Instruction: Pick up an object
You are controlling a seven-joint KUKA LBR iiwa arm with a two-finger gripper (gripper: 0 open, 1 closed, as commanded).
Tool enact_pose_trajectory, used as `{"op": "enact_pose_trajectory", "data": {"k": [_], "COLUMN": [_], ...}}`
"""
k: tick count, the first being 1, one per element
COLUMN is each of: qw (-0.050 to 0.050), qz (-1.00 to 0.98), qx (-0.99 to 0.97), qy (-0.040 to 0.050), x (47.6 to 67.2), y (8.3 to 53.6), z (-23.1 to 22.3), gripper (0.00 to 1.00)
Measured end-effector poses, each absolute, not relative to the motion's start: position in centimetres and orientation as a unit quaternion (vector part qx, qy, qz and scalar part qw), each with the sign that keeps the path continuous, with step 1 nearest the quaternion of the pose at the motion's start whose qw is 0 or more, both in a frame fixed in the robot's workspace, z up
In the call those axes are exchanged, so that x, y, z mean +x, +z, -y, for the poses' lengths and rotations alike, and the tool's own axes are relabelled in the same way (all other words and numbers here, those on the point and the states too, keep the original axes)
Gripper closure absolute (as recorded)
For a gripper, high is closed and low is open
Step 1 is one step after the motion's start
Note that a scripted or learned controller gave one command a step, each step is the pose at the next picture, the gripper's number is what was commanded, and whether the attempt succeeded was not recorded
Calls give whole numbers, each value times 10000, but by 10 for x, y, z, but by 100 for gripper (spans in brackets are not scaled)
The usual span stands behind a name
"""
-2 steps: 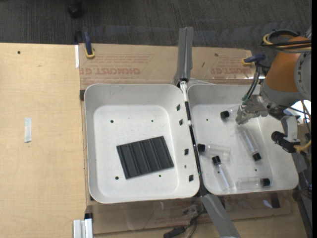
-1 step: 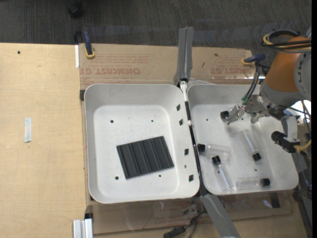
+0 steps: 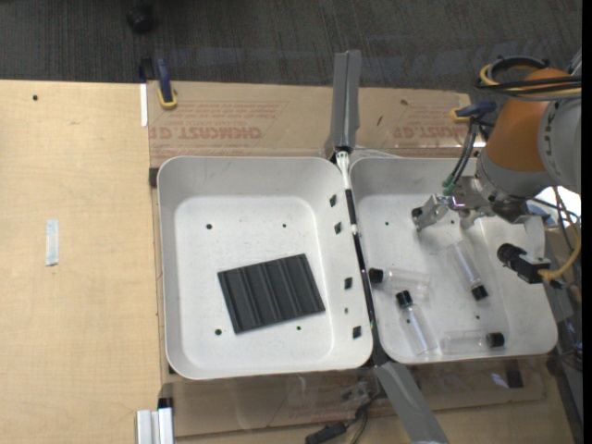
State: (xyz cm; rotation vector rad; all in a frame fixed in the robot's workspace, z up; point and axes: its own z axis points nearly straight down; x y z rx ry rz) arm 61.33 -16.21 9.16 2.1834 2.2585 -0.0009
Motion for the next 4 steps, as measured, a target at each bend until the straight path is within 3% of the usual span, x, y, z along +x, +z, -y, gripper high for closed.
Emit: {"op": "enact_pose_trajectory", "data": {"k": [1,2,3,4], "qw": [4,3,2,2], "qz": [-7184,-7184,-7180,-7180], "qx": [6956,6957,6961,6961], "qy": [-4,-4,-6,-7], "x": [613,613,613,613], "y": [101,101,109,109], "z": [163,163,164,164], "gripper": [100,0,100,0]}}
